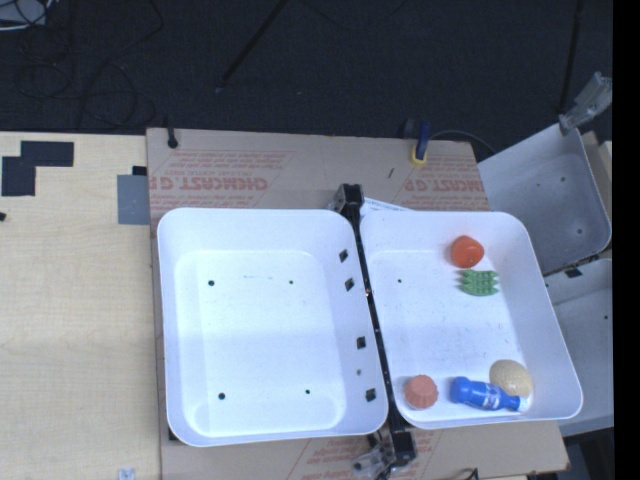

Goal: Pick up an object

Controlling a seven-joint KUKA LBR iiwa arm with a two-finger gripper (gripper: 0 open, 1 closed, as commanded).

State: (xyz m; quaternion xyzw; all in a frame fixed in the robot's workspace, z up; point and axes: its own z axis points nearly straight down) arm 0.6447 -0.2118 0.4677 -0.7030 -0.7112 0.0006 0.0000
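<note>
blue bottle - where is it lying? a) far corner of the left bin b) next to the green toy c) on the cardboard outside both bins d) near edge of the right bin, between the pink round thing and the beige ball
d: the blue bottle lies on its side along the near edge of the right bin, with the pink round object on one side and the beige ball on the other.
</note>
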